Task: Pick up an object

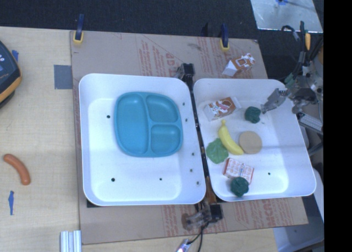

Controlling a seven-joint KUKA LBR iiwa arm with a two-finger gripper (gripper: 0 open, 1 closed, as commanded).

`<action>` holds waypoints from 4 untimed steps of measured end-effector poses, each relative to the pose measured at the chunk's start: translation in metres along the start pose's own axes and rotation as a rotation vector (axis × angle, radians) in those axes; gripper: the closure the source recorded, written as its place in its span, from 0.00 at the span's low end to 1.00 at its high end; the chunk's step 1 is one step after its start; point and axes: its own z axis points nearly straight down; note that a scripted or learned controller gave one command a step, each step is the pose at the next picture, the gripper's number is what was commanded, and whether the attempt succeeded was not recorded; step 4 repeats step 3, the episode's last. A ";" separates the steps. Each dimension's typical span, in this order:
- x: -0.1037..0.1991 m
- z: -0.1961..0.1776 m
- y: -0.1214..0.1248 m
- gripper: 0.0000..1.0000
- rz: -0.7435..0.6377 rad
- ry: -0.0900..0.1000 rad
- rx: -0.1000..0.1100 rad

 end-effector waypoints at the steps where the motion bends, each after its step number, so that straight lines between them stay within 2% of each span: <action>1: -0.024 0.136 0.052 0.00 -0.002 -0.001 0.001; 2: -0.025 0.122 0.054 1.00 -0.006 -0.003 -0.003; 3: 0.039 0.130 0.075 1.00 0.001 -0.002 -0.002; 4: 0.039 0.130 0.075 1.00 0.001 -0.002 -0.002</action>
